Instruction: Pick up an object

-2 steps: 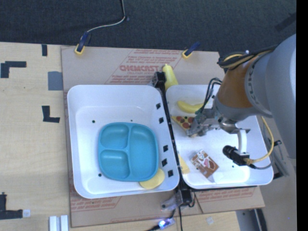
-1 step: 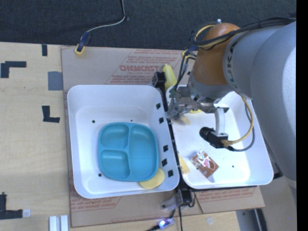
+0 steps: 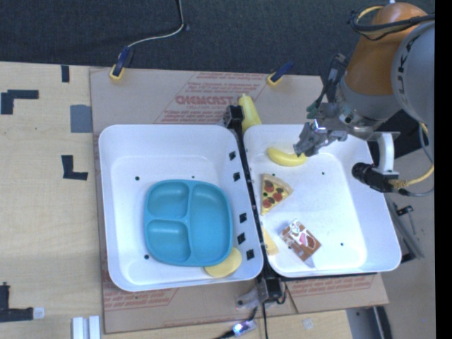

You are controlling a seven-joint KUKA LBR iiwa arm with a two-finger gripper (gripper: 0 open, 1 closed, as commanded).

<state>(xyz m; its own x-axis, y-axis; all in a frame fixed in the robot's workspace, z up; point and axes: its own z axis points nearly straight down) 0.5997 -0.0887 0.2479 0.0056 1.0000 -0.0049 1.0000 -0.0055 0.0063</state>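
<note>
In the right bin [image 3: 353,203] a yellow banana [image 3: 284,157] lies near the far wall. My gripper [image 3: 306,145] hangs over the banana's right end, touching or just above it; I cannot see how it grips. A toy pizza slice [image 3: 274,191] lies in the bin's left middle. A small brown and white packet [image 3: 301,240] rests toward the front. A yellow piece [image 3: 269,243] sits at the bin's left wall.
The left bin [image 3: 127,154] holds a blue divided plate [image 3: 188,222] with a yellow piece [image 3: 224,265] at its front edge. A yellow and black clip [image 3: 242,111] sits at the far end of the divider between the bins. A black cable [image 3: 178,20] runs behind the bench.
</note>
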